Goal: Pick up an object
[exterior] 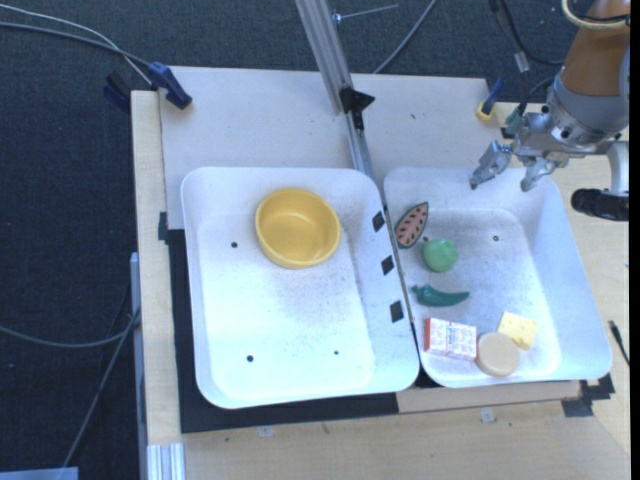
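Observation:
My gripper (510, 174) hangs above the far rim of the right bin (560, 268), its two fingers spread open with nothing between them. Below and left of it in that bin lie a watermelon slice (411, 224), a green ball (440, 255) and a dark green pepper (440, 295). Near the bin's front edge sit a red-and-white box (451, 337), a tan round disc (497, 354) and a yellow cheese wedge (517, 328). A yellow bowl (296, 227) stands in the left bin (290, 348).
A slanted metal pole (325, 33) runs down from the top to the gap between the bins. Blue clamps (170, 83) grip the board's far corners. Cables trail over the dark floor on the left.

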